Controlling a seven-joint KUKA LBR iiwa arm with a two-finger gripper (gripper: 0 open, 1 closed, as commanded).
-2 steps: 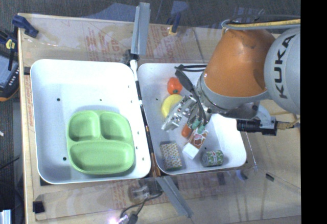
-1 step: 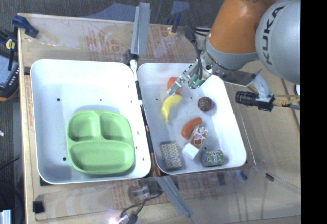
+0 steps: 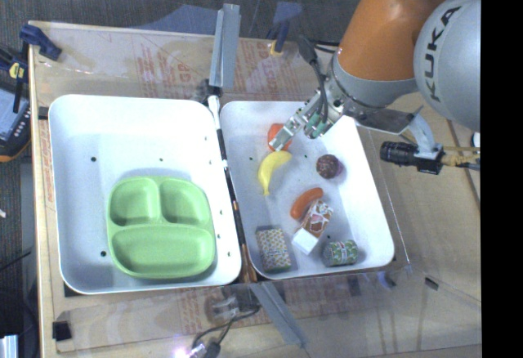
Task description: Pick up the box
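1. The grey arm with the orange band reaches in from the right, and its two-finger gripper [image 3: 296,129] hangs over the upper part of the right shallow white bin [image 3: 372,185]. I cannot tell its state from this slanted view.
2. The task's thing, I judge, is the small box with a red and white printed wrap [image 3: 313,223]. It lies tilted in the lower part of the right bin, well apart from the gripper.
3. Directly below the gripper is a small orange-red object [image 3: 275,132], and just beside it a yellow banana [image 3: 273,169]. A risk: a descent from here would catch one of these, not the box.
4. An orange oval piece [image 3: 306,201] touches the box on its upper side, and a green patterned can [image 3: 340,252] lies near. The fingers could pinch a neighbour too.
5. The left bin [image 3: 73,185] bears a green divided plate [image 3: 161,227].
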